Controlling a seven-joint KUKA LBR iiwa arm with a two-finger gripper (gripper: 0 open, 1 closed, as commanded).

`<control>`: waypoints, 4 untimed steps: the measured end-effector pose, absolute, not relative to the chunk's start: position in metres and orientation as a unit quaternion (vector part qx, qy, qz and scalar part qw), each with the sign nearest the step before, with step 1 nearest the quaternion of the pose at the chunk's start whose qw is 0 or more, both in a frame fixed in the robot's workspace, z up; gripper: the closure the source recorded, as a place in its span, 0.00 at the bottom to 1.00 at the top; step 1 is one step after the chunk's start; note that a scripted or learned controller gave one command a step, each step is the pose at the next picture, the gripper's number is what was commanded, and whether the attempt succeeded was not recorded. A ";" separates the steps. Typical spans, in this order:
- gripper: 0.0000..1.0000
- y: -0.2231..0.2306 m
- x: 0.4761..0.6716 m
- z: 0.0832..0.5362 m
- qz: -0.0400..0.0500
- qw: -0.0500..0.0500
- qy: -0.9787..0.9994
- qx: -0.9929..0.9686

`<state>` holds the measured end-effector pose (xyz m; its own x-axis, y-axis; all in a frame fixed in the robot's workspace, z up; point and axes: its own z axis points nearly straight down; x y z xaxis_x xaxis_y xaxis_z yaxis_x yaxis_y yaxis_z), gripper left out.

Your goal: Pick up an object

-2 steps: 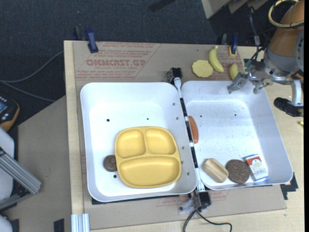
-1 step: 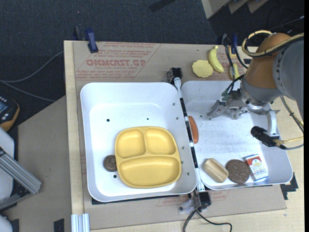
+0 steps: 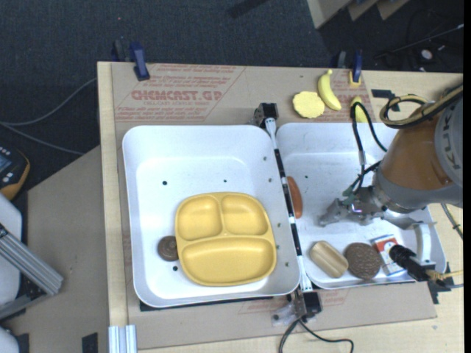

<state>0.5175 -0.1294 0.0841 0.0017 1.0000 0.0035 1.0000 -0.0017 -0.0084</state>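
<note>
- Tabletop (image 3: 184,87): pale brown board with red printed lettering, carrying two shallow white bins side by side.
- Left bin (image 3: 147,160), centre-left of frame: smooth glossy white plastic, rounded corners. In it lies a yellow divided tray (image 3: 224,237), rounded-rectangle shape, two small compartments above one long one, matte plastic look. A small brown round cookie (image 3: 168,248) sits touching the tray's left edge.
- Right bin (image 3: 324,145), centre-right of frame: same white plastic. A reddish hot dog (image 3: 295,195), long and narrow, lies against the bin's left wall.
- Lower part of right bin: a tan bread roll (image 3: 327,259), oblong and smooth, just beside a dark brown round cookie (image 3: 362,259) with a rough surface. A small printed card (image 3: 384,245) lies to the right of it.
- Arm (image 3: 416,160) enters from the right, orange band above grey wrist.
- Gripper (image 3: 335,213): grey metal, low over the right bin's floor, above the roll; cannot tell how it is set, nothing seen in it.
- Upper right, on the tabletop behind the bins: a yellow banana (image 3: 329,91), curved, beside a yellow lumpy round piece (image 3: 308,104).
</note>
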 end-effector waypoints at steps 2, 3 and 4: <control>0.00 -0.211 0.477 0.084 0.001 0.002 -0.707 -0.708; 1.00 -0.211 0.479 0.094 0.000 -0.001 -0.706 -0.708; 1.00 -0.155 0.524 0.170 -0.001 -0.002 -0.708 -0.706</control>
